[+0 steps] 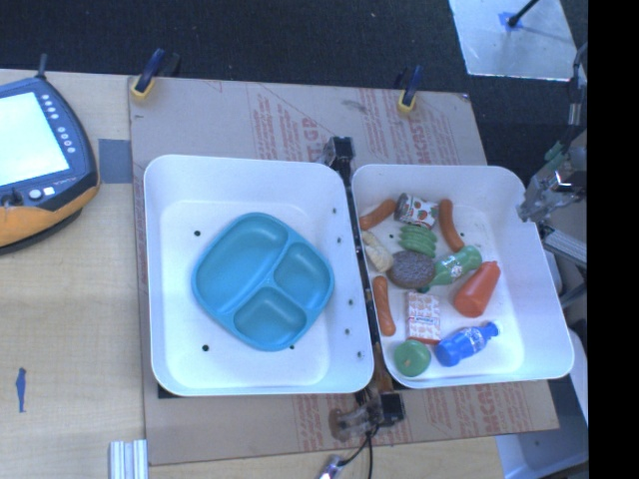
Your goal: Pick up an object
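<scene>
Half the end effector [547, 196] is cut off; its state is unclear.

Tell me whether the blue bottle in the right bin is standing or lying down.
Lying down. The blue bottle rests on its side on the floor of the right bin, near the front wall, its cap end pointing toward the right, beside the green ball.

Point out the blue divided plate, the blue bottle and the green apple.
blue divided plate [263, 280]: camera view, centre ridge of the plate.
blue bottle [463, 344]: camera view, middle of its body.
green apple [411, 358]: camera view, its top.
</scene>
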Available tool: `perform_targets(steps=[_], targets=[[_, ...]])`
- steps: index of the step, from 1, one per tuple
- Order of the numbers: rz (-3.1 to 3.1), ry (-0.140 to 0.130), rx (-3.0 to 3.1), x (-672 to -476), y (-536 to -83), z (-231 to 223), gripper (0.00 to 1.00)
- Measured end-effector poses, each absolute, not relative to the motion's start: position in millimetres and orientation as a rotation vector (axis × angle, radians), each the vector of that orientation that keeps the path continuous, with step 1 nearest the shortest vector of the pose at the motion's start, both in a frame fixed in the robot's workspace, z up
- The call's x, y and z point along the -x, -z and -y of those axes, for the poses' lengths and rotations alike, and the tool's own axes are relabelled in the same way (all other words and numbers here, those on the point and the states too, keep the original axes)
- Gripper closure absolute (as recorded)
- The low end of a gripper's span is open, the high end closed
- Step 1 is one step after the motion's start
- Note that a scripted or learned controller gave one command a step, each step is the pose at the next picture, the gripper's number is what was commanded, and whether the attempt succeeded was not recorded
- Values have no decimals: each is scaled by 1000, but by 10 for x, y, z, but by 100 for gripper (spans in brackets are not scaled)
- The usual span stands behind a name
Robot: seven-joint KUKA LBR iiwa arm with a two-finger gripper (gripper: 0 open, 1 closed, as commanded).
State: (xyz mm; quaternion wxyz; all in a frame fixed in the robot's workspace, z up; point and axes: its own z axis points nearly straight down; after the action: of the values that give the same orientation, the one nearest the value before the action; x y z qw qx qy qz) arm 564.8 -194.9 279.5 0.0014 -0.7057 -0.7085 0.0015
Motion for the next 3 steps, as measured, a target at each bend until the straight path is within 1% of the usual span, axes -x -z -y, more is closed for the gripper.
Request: perform_targets(steps=[1, 2, 3], targets=[[2223, -7, 2213, -5640, -1263, 1987, 0], [2224, -3, 2216, -6471, -919, 1812, 0], [2226, -7, 2214, -6563, -921, 1197, 0]])
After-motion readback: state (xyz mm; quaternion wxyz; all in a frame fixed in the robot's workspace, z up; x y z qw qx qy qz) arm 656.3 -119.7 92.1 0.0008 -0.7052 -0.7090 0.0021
